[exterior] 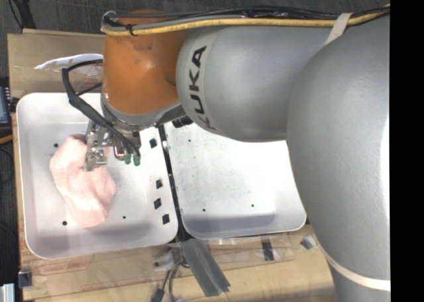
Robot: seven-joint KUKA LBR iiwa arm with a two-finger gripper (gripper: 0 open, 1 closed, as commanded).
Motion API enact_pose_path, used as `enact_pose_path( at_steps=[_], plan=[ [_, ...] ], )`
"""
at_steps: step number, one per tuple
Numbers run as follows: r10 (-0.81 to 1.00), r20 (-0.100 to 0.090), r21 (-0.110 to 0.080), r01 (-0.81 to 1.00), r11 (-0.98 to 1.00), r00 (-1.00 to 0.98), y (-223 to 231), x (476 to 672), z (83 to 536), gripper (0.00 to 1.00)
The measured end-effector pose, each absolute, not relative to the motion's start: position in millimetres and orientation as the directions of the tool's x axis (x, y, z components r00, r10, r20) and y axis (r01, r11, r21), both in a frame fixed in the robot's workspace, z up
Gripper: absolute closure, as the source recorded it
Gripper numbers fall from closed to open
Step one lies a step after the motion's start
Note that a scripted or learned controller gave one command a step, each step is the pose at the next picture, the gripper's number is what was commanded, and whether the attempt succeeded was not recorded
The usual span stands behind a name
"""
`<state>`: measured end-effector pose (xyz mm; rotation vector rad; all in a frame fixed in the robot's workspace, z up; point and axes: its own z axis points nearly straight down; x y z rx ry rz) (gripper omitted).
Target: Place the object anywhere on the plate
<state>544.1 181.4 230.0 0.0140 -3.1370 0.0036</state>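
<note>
A dark grey carpeted floor lay behind a wooden bench (40, 52) that carried two shallow white plastic bins side by side, seen from above at a slant. In the left bin (40, 228) a pale pink, soft-looking, lumpy object (83, 188), something like a crumpled cloth or foam piece, rested on the bin floor toward the left half, stretching from near the middle down toward the front wall. No plate could be told apart from the white bin floor. Directly over the object's upper right part hung the small metal two-finger gripper (99, 155), its silvery fingers pointing down at the pink material; whether they touched it or merely stood above it could not be told, and whether the jaws were apart or together could not be told either, since the tips merged with the object beneath. Small green-tipped parts (136, 159) showed just beside the gripper on its right. A black cable (73, 92) looped along the left of the wrist. Above the gripper sat the broad orange band (136, 69) of the arm, and the bulky grey arm (265, 75) swept in from the right, covering much of the right bin (232, 195), whose speckled floor showed below it. Strips of grey tape (205, 271) lay on the bench in front of the bins.
</note>
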Motion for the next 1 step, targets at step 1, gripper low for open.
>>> enact_pose_path(
  at_steps=[1],
  plan=[
    [-0.008,0.004,-0.002,-0.008,1.0,-1.0,181.2,544.2,230.3,0.0]
  ],
)
